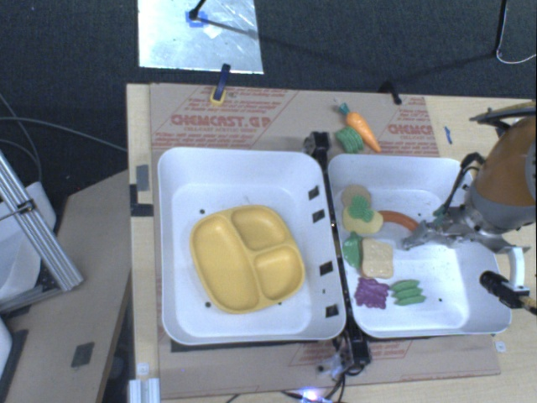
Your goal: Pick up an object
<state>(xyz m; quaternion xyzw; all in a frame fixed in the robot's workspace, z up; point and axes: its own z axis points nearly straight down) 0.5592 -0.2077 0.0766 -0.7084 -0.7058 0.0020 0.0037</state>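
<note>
The gripper [411, 240] hovers in the right bin [436, 170], finger state impossible to tell, just right of the bread slice [377, 259], with the orange sausage [394, 220] just above it.

Toy food [376, 257] crowding right bin [436, 171] L side

A dark blue carpet [75, 49] is seen around the bench [138, 107]. A shiny metal sheet [200, 25] is laid on the carpet beyond the bench, with blue tape [198, 19] stuck on it. Thin cables [50, 133] are trailed across the floor at left. A lower tan table [80, 284] is set beside the bench, and an aluminium frame [33, 233] is propped over it.
</note>
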